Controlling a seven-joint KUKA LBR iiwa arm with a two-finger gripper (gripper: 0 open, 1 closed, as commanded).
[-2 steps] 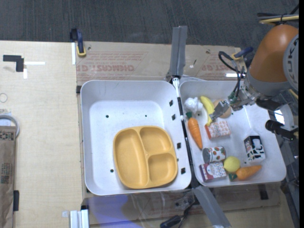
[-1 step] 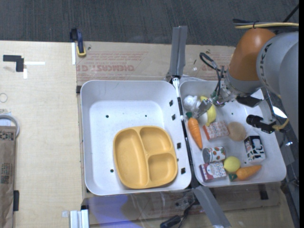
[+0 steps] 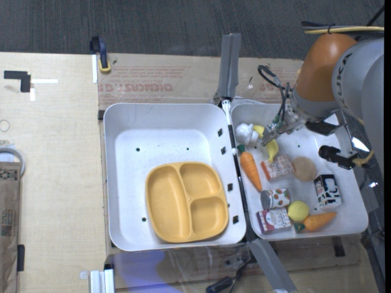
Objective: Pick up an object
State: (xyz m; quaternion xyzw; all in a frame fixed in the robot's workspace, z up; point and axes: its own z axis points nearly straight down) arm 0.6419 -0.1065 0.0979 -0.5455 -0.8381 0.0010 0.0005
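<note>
My gripper (image 3: 276,127) reaches down into the back left part of the right bin (image 3: 348,224), under the orange band of the arm. It is right above a yellow banana (image 3: 270,147) and beside a small white object (image 3: 244,131). Nothing is visibly lifted by it. In front of it lie an orange carrot (image 3: 250,170), a pink snack packet (image 3: 280,166) and a tan round object (image 3: 303,168).
Nearer the front of the right bin are a spotted can (image 3: 275,198), a red packet (image 3: 273,220), a lemon (image 3: 297,210), a second carrot (image 3: 318,221) and a black-and-white carton (image 3: 327,191). The left bin (image 3: 122,163) holds a yellow divided plate (image 3: 186,201).
</note>
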